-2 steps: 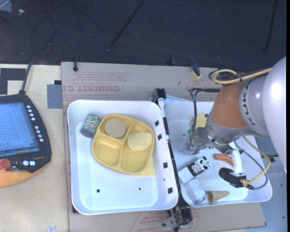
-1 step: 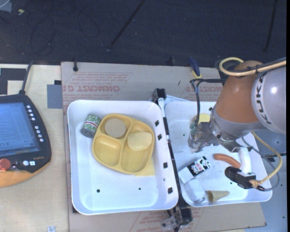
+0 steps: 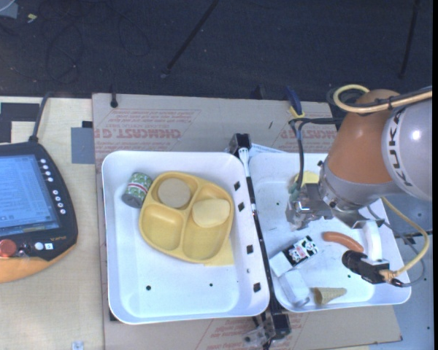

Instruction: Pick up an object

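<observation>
The camera view shows the grey arm with its orange band reaching from the right over the right white bin [image 3: 394, 294]; its gripper [image 3: 304, 208] hangs low at that bin's left part, and whether the fingers are released or clenched cannot be told. Near it lie a small black-and-white carton [image 3: 301, 251], an orange sausage-shaped toy [image 3: 342, 240] and a tan cone [image 3: 328, 294]. The left white bin [image 3: 131, 283] holds a yellow divided plastic plate [image 3: 186, 216] and, touching its left edge, a green patterned can [image 3: 137, 188]. A tablet controller [image 3: 22, 206] rests on the table at far left.
</observation>
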